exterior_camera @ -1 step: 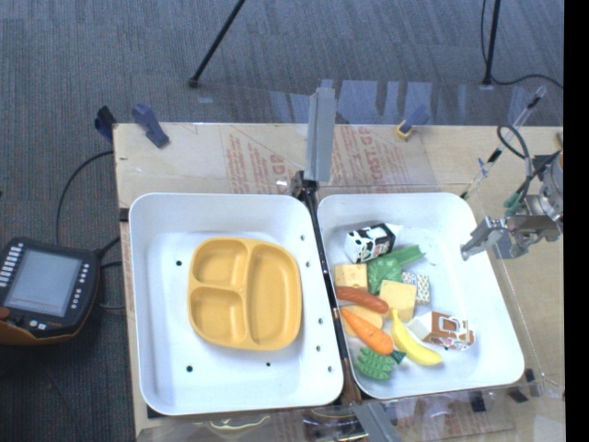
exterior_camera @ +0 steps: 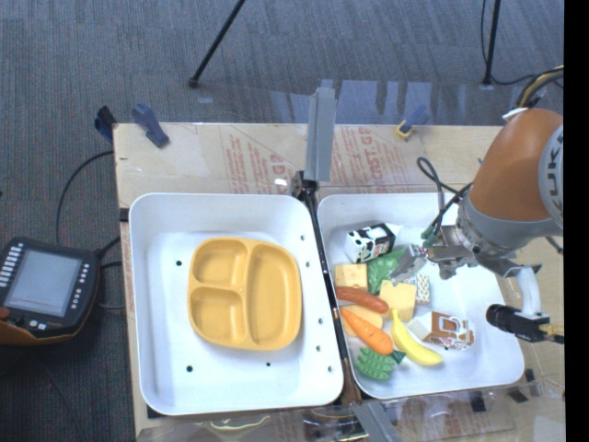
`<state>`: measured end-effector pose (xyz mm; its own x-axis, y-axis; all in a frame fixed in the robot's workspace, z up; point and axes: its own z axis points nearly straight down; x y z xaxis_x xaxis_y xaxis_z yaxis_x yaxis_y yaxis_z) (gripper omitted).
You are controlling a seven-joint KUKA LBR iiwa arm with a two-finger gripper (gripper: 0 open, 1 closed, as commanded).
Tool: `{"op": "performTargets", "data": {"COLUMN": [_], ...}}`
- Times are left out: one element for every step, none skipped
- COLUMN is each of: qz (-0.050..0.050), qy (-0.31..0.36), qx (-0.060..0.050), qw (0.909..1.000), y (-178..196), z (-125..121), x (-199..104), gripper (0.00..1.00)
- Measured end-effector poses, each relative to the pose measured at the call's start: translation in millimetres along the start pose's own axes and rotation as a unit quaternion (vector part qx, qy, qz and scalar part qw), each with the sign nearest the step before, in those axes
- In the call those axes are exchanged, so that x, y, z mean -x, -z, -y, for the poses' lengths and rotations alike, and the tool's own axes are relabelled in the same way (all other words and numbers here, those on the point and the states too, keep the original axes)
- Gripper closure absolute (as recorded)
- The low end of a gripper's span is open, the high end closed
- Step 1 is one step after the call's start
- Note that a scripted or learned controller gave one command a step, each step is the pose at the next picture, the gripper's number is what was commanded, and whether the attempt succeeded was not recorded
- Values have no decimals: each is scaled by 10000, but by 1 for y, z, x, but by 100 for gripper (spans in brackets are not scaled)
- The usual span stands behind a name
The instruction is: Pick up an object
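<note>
We cannot tell how the jaws are standing; the gripper [exterior_camera: 425, 258] is hovering in the right white bin [exterior_camera: 502, 357], over a green leafy toy [exterior_camera: 385, 268]. At its seven o'clock we are seeing a yellow cheese wedge [exterior_camera: 399, 299], a red sausage [exterior_camera: 361, 297], an orange carrot [exterior_camera: 366, 331] and a yellow banana [exterior_camera: 413, 343]. At nine o'clock, a yellow three-part plastic plate [exterior_camera: 245, 293] is lying in the left white bin [exterior_camera: 156, 357].

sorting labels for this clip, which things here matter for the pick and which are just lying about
In the job:
pincer, over the right bin
toy food piled in that bin: carrot, banana, sausage, cheese wedge, cow-print carton

Lying about:
yellow divided plate in the left bin
handheld control pendant on the floor
tripod leg
</note>
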<state>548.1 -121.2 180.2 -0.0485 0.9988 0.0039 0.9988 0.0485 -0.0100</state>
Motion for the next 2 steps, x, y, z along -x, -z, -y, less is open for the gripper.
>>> {"op": "performTargets", "data": {"qz": [50,50], "qy": [1243,1209], "qx": [126,126], "qw": [9922,9926], "y": [-84,-75], "z": [-33,-32], "x": [-24,-22], "gripper": [0,100]}}
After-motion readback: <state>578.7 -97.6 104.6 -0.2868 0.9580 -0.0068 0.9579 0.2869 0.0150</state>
